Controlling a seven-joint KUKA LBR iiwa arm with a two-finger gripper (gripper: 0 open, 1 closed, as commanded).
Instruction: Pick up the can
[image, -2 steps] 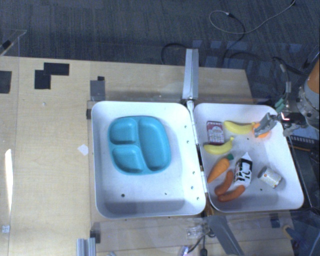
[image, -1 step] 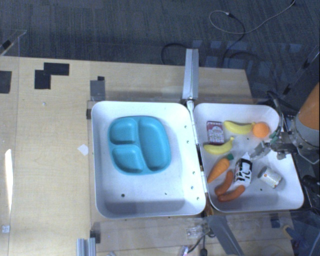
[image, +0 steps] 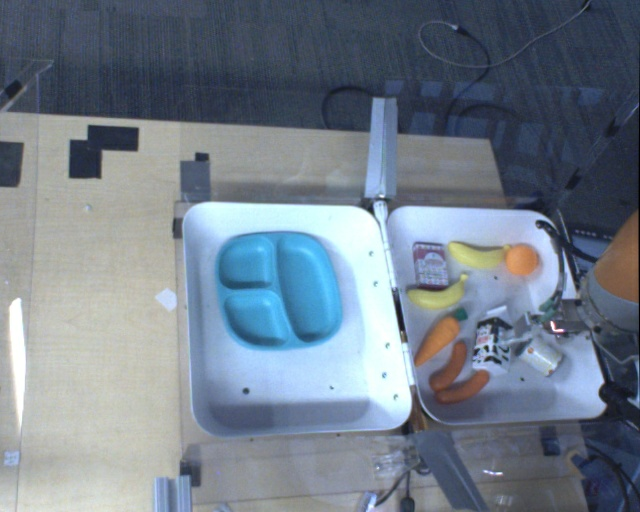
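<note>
The can, small with a red and white label, lies at the upper left of the right bin. The grey arm comes in from the right edge, and its gripper hangs low over the middle of that bin. It is next to a black and white carton, well to the lower right of the can and apart from it. Nothing can be seen held by it.
Around the can lie two yellow bananas and an orange. A carrot and two sausages lie lower left. The left bin holds a blue divided plate.
</note>
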